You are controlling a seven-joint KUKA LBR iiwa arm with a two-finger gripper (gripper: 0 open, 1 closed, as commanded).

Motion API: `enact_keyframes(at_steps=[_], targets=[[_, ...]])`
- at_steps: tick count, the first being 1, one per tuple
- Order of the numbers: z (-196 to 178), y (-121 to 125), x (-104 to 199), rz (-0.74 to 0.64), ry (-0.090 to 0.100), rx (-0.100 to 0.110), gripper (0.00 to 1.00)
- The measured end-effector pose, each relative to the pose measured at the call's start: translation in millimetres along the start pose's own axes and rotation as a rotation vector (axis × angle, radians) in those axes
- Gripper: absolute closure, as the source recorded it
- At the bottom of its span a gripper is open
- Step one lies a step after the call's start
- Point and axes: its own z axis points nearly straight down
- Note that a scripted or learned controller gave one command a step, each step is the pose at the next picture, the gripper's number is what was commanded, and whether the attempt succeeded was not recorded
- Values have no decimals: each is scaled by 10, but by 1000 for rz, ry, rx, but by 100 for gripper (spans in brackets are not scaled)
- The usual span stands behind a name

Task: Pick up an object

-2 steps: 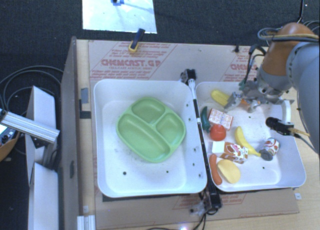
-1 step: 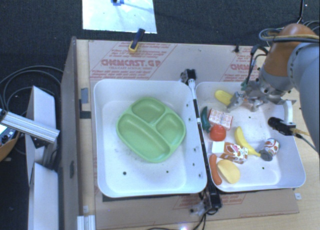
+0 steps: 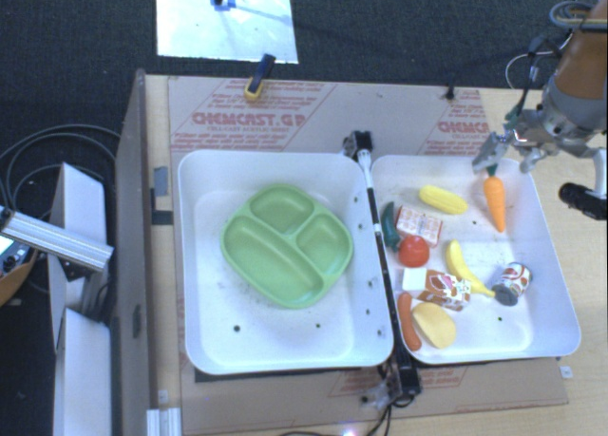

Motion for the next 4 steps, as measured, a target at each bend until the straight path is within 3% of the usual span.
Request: enact_keyframes(at_steps=[1, 2, 3, 4], targets=[[1024, -39, 20, -3, 10, 17, 0], [972, -590, 261, 1, 3, 11, 0], [862, -557, 255, -1, 3, 5, 100], [-89, -466, 1354, -14, 8, 0, 100]])
